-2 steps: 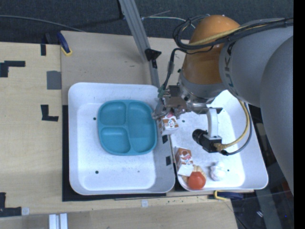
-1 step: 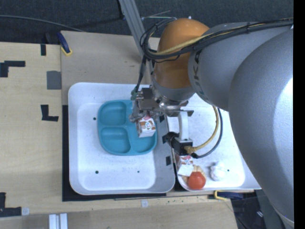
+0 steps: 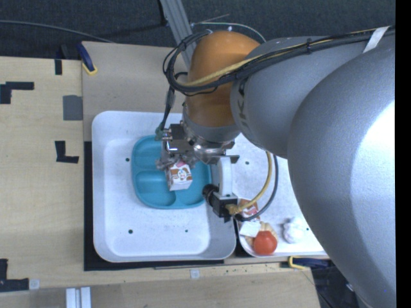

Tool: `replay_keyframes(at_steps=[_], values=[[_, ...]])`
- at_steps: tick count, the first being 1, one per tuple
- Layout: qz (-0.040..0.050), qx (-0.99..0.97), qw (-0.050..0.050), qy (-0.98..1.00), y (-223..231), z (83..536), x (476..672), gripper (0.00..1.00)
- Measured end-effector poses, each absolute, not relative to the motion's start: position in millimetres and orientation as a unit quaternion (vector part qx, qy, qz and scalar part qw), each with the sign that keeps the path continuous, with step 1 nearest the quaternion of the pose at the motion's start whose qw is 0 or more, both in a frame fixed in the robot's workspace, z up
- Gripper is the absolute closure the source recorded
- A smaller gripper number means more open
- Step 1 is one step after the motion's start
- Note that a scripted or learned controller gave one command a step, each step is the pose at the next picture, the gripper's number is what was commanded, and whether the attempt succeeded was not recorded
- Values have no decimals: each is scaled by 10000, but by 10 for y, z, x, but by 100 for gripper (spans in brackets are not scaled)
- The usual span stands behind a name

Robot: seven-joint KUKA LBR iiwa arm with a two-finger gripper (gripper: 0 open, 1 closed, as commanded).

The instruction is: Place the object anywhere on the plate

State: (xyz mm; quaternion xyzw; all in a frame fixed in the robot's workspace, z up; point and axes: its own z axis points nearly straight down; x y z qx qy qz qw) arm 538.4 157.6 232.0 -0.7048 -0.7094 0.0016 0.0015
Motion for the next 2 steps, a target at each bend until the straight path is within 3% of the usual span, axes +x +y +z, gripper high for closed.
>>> replay_keyframes(at_steps=[1,2], values=[[22,-7065,4,-7077,1523,2172,5495,100],[17,-7065,3,-7078,1525,2182,5493,0]])
